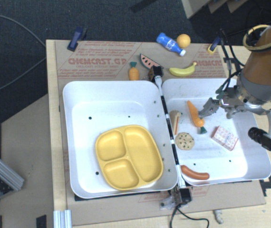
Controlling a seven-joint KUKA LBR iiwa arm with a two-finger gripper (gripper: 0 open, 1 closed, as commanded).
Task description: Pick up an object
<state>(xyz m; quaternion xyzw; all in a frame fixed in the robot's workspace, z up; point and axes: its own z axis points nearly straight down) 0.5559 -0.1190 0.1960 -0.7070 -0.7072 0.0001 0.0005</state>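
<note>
Hot dog lies at right bin front edge, with cookie, wrapped packet and carrot. Left bin holds yellow divided tray. Gripper sits beside the carrot, finger spread indeterminate.

The arm comes in from the right, its orange band high above the right bin's far right corner and the grey wrist below it tilted down and leftward. The gripper hangs over the far half of that bin, stretched out toward the bin's left wall. One dark finger shows plainly, angled down and to the left; whether the pair stands apart or closed I can't make out from here. Nothing is visible between them.
</note>
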